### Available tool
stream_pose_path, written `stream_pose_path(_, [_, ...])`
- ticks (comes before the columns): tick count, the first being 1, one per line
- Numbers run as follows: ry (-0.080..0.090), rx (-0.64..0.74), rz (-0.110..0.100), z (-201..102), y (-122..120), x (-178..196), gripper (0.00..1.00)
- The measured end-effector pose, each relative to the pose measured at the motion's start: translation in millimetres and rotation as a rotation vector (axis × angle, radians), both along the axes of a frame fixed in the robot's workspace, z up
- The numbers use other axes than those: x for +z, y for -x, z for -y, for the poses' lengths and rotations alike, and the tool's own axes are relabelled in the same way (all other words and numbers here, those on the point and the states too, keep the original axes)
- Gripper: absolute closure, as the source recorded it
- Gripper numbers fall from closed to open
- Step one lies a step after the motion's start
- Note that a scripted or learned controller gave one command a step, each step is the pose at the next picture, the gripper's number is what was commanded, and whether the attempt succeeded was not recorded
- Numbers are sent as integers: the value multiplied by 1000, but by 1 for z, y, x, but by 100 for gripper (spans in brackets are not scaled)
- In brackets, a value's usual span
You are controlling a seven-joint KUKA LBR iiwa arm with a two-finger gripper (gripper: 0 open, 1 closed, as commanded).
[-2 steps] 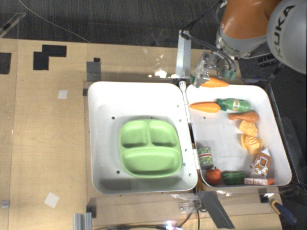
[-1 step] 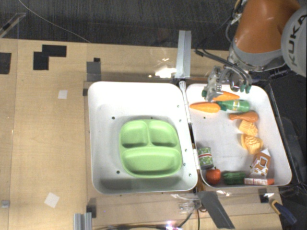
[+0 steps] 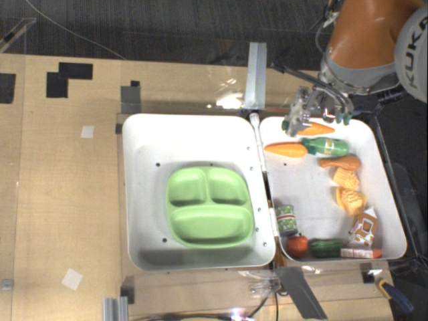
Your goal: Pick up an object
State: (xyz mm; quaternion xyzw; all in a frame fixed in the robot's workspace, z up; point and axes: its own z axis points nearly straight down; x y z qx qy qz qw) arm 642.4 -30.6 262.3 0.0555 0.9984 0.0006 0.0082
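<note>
Carrot (image 3: 286, 150) is lying in the right bin (image 3: 384, 179), touching the green bottle (image 3: 324, 146); end effector (image 3: 297, 120) is hovering just above the carrot, opening unreadable. Risk: fingers are likely catching the bottle or skidding off the carrot's taper

partial white letters "KU" on arm (image 3: 413, 42), packaging labels illegible
</note>
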Motion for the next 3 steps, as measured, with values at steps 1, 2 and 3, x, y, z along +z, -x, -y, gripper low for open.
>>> stream_pose_path(1, [0,49,-10,-25,47,-16,100])
stream_pose_path(2, [-1,50,-1,-26,45,-4,100])
stream_pose_path(3, [-1,51,7,-27,42,8,100])
